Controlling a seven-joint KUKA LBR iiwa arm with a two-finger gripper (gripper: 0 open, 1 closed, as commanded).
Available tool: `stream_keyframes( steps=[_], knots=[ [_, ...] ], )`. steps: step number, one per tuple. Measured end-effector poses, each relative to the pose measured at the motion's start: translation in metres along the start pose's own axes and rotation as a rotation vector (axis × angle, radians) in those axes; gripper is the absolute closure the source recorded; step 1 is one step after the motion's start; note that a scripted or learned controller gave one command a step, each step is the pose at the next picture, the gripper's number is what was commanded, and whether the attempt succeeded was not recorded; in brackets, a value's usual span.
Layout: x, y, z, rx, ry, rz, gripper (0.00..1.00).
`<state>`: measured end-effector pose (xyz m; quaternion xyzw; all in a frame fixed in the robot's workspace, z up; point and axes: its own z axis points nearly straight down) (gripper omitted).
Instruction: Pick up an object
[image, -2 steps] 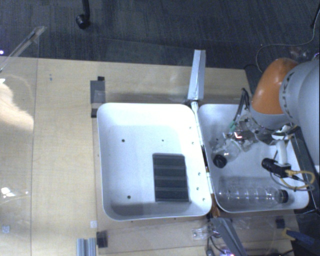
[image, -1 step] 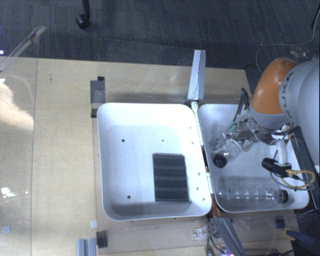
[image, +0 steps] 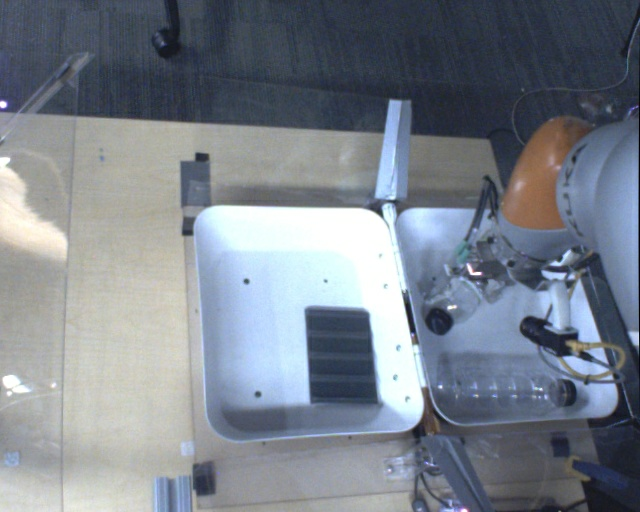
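Hovering low over the right bin (image: 432, 232), the gripper (image: 478, 264) sits just beside a small clear jar with a dark cap (image: 443, 310), a candidate for pickup; being see-through, rounded and lying on its side, the jar could roll or squirt away if the grip lands off-centre, leaving the arm to rise with nothing. A clear bottle (image: 500, 390) lies along the bin's near wall, and a dark ribbed block (image: 340, 354) rests in the left bin (image: 260, 240). The wrist hides the claw, so whether it is apart, together or touching the jar cannot be told.
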<state>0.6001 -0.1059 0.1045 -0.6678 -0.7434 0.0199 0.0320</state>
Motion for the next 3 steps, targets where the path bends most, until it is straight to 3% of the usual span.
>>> stream_keyframes(
  steps=[1, 2, 3],
  knots=[
    [0.001, -0.001, 0.000, -0.006, -0.002, 0.005, 0.00],
    [-0.002, -0.007, -0.007, 0.011, 0.000, 0.008, 1.00],
    [0.041, 0.015, -0.049, 0.012, -0.018, -0.021, 1.00]
  ],
)
